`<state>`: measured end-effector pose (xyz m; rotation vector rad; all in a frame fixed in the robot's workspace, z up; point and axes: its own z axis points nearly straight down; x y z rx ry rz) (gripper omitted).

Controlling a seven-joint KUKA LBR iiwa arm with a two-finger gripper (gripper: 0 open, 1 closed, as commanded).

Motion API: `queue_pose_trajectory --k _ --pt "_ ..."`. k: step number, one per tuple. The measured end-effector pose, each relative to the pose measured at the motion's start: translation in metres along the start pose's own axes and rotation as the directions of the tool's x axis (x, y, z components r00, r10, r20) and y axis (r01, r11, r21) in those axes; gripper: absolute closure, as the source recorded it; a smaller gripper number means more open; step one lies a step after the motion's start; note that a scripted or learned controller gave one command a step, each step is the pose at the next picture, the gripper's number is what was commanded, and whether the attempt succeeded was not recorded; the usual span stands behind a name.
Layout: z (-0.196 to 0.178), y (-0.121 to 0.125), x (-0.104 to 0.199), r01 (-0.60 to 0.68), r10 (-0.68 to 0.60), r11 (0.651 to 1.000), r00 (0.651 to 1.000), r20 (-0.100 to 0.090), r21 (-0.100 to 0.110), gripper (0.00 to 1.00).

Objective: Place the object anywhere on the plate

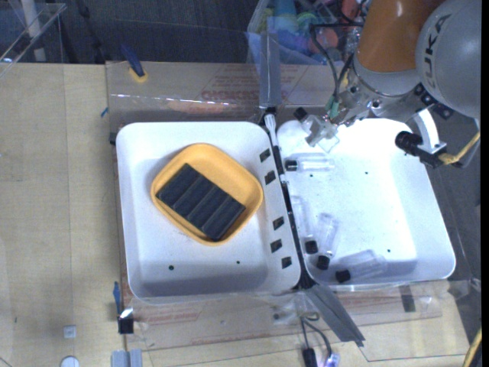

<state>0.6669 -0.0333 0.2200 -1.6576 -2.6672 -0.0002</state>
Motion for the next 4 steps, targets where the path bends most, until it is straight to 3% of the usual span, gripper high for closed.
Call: queue_pose_trajectory --k 1,2,3,4 --pt "0.035 0.011 0.058 0.214 -0.214 0.977 0.977 0.0 0.0 1.0" --pt "0.035 -0.004 0.098 0.338 -0.338 0.941 0.941 0.0 0.0 1.0" --pt "0.055 -0.015 0.164 0.446 -0.446 0.895 0.895 -0.001 0.0 1.0" --pt "0.055 -0.015 0.163 0.445 -0.445 0.896 0.896 0.0 0.0 0.0"
